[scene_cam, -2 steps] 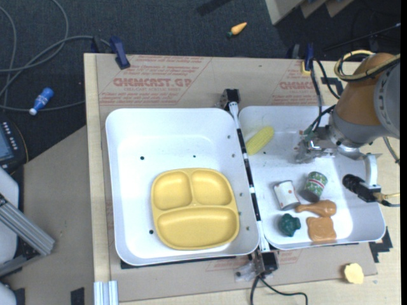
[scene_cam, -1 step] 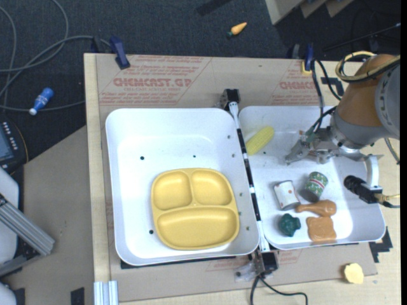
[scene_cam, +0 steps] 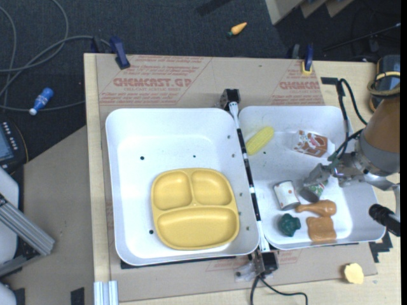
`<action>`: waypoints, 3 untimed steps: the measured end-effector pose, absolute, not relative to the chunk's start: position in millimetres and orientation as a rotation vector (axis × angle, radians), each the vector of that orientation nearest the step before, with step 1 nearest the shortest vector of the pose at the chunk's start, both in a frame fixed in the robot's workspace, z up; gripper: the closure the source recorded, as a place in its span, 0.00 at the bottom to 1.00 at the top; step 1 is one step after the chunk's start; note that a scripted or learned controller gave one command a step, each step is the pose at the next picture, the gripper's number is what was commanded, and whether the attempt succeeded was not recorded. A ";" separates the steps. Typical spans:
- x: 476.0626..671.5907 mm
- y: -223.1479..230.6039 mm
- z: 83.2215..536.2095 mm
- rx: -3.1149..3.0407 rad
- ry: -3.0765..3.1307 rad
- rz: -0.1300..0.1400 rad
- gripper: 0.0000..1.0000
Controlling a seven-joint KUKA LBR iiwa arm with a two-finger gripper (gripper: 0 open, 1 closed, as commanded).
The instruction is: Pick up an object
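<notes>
Jaws: the jaws [scene_cam: 316,182] sit low in the right bin [scene_cam: 267,170], just past its centre toward 3 o'clock. The tips blur into a grey mass, so spread or pressed together cannot be told, and nothing can be made out between them.
Approach: the arm [scene_cam: 385,138] enters from 3 o'clock with its wrist angled down toward 8 o'clock, probably so the tips come at the cluster of objects from the open side of the bin.
Nearest object: a small white cylinder [scene_cam: 286,194] with a dark band lies on its side just beside the tips at 8 o'clock. By judgement it is the likeliest target.
Next objects: a brown drumstick-shaped toy [scene_cam: 316,208] lies at 6 o'clock of the tips, an orange-brown block [scene_cam: 321,229] just beyond it, and a dark green lump [scene_cam: 290,224] at 7 o'clock.
Farther objects: a red-and-white packet [scene_cam: 310,143] lies at 12 o'clock, and a yellow corn cob [scene_cam: 259,140] at 10 o'clock leans against the wall between the bins.
Left bin: the left bin [scene_cam: 127,170] carries a yellow divided plate [scene_cam: 194,208], well apart at 9 o'clock.
Table: the bins rest on a cardboard sheet [scene_cam: 159,81] clamped to the table, presumably to stop sliding. A yellow piece [scene_cam: 353,272] lies outside the bins at 5 o'clock.
Task status: no object is lifted. The crowded lower corner risks a nudge instead of a clean grip.
</notes>
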State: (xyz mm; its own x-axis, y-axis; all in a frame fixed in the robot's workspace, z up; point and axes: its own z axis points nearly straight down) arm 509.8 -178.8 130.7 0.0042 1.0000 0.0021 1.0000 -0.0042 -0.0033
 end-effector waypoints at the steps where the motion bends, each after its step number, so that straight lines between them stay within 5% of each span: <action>1: 500.9 -151.0 81.5 -2.215 -2.218 0.003 0.00; 2: 531.3 -171.0 84.7 -2.223 -2.226 -0.001 0.00; 3: 531.3 -170.4 96.0 -2.225 -2.226 -0.004 1.00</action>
